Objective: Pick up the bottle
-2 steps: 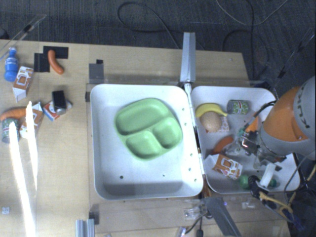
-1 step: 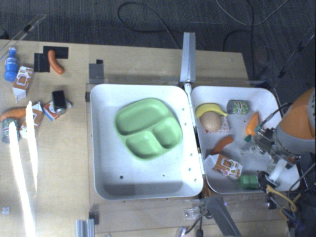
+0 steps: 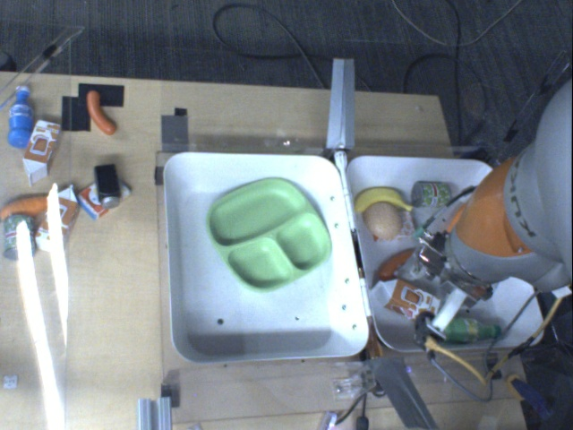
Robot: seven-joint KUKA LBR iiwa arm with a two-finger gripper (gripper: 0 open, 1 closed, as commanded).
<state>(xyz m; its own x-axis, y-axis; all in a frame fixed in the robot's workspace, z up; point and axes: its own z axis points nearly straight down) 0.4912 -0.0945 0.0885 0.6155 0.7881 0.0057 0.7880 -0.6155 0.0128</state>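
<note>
beside green bottle in right bin: tool, grip state unclear; carton, banana near.

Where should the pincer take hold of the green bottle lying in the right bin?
Probably mid-body, coming from above. The green bottle lies on its side along the right bin's near wall, so the fingers should close across its narrow width, not along its length.

Wooden bench bears two white bins.

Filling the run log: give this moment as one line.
arm: over right white bin | tool: low, beside green plastic bottle | bottle: lying in bin, not seen held
</note>
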